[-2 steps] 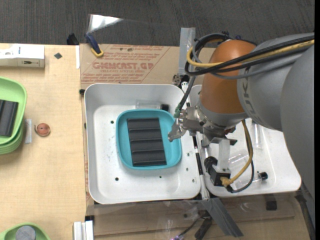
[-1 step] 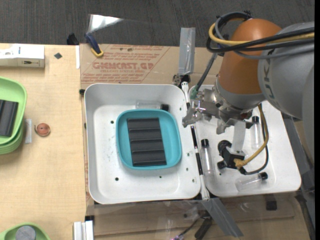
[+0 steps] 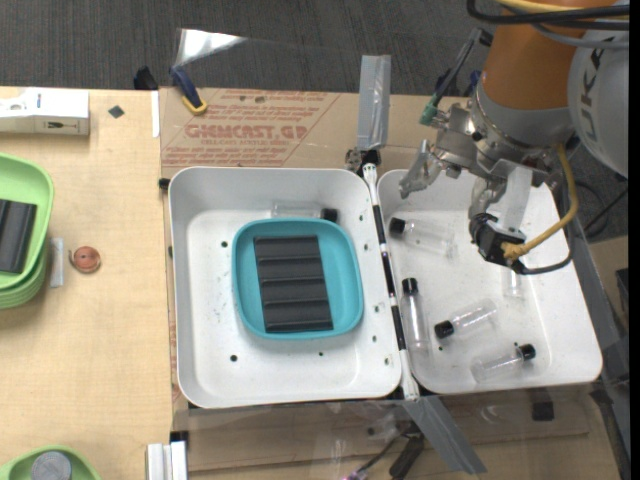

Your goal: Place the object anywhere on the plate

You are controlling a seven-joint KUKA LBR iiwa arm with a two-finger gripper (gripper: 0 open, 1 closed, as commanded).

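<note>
Dark carpet runs behind a pale wooden bench (image 3: 90,368), where two shallow white bins sit side by side. From the fixed camera above, the left bin (image 3: 200,358) holds a teal plate (image 3: 345,288) with a black ridged insert (image 3: 293,283) lying in its middle. A clear vial with a black cap (image 3: 300,211) rests on the bin floor just beyond the plate's far edge, off the plate.

Over in the right bin (image 3: 560,358) several more clear vials with black caps are scattered: one near the far left corner (image 3: 415,231), one lying along the left wall (image 3: 411,308), one near the middle (image 3: 463,321), and one toward the near right (image 3: 503,361). All lie flat on the bin floor, apart from each other.

Above the far part of the right bin hangs the grey arm with its orange band (image 3: 545,8). Its gripper (image 3: 425,173) points toward the left, over the bin's far left corner; I cannot tell its state from this angle.

Beyond the bins lies a sheet of printed cardboard (image 3: 250,128), and a green tray (image 3: 25,238) sits at the bench's left edge.
</note>
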